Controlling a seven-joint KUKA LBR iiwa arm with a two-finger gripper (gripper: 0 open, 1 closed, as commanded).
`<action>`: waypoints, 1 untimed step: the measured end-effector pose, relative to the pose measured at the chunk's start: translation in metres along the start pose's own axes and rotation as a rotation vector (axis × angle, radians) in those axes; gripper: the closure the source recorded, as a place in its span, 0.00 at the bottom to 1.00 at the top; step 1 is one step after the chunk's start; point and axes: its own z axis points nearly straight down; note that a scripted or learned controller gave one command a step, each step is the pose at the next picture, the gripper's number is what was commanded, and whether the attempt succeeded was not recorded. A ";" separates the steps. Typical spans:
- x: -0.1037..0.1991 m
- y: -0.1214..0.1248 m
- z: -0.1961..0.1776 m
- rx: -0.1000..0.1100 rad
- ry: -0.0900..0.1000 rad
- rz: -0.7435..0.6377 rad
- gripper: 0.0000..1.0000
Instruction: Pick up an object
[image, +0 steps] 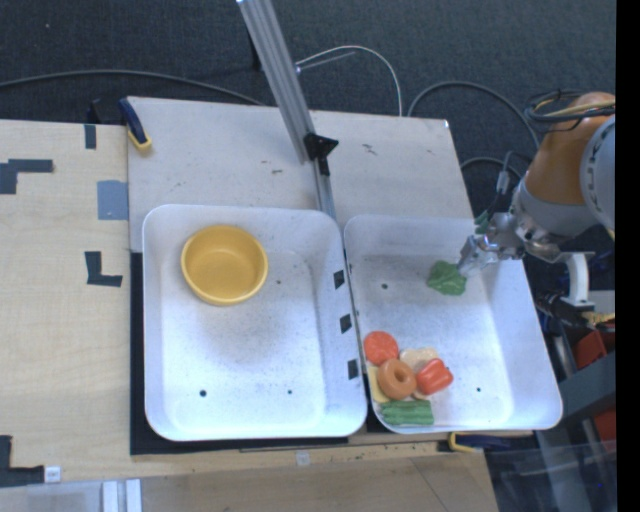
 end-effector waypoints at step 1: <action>-0.006 -0.004 -0.060 -0.002 -0.001 0.001 1.00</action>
